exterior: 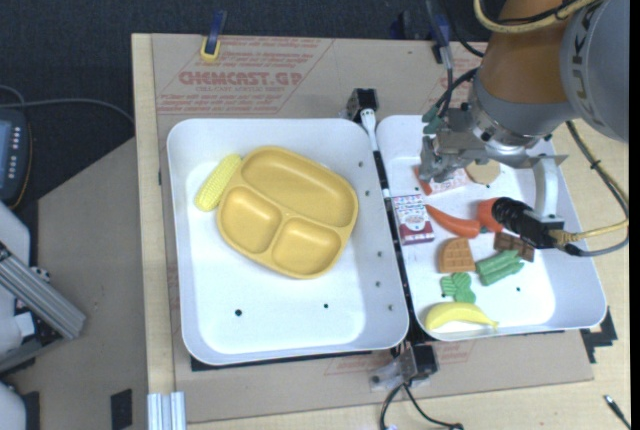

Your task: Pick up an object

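The arm is reaching in from the right over the right bin (585, 303), its gripper (437, 170) hanging low over the bin's upper left part, just above a red-and-white packet (412, 218); whether it is spread or pressed together I cannot tell, as the wrist is hiding that part. Nothing is showing as held. Lying in the right bin are an orange carrot (455, 219), a waffle (456, 256), a green pickle (498, 267), a green broccoli piece (459, 287) and a yellow banana (458, 317) near the front edge. The left bin (260, 328) is holding a yellow divided plate (288, 210), with a corn cob (217, 181) touching its upper left rim
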